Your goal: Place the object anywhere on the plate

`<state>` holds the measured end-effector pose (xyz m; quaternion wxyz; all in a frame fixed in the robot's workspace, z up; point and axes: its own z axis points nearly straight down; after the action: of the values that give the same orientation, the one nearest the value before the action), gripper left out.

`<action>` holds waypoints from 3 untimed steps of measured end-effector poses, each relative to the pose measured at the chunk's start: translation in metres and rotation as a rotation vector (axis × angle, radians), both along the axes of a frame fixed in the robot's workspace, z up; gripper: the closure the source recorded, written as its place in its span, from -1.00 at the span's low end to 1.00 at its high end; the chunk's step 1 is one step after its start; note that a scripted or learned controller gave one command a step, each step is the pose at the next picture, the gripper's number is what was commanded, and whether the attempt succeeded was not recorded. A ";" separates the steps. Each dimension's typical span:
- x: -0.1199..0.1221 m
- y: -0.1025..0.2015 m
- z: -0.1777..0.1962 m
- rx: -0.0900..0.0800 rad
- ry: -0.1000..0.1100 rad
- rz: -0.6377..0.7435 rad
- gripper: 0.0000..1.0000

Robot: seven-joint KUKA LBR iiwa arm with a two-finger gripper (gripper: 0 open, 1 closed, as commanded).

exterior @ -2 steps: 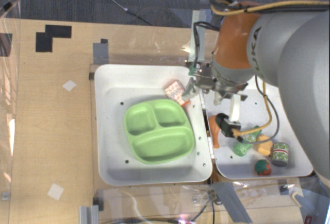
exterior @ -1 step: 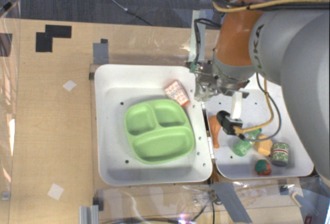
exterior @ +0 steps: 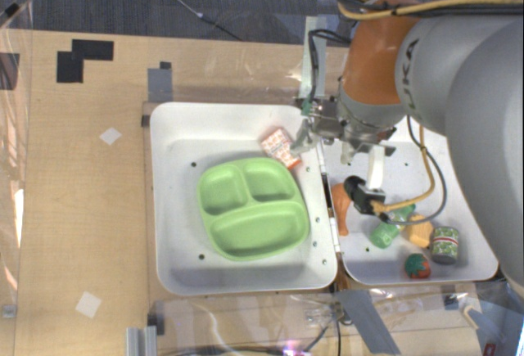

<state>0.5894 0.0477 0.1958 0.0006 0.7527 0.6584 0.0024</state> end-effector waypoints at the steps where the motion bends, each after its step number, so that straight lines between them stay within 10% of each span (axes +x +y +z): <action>1: -0.015 0.068 -0.050 0.000 0.006 -0.466 -1.00; 2: -0.014 0.069 -0.039 0.002 0.005 -0.459 1.00; 3: -0.014 0.069 -0.039 0.001 0.005 -0.459 -1.00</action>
<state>0.5750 0.1165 0.1564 -0.0010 0.8828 0.4698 0.0009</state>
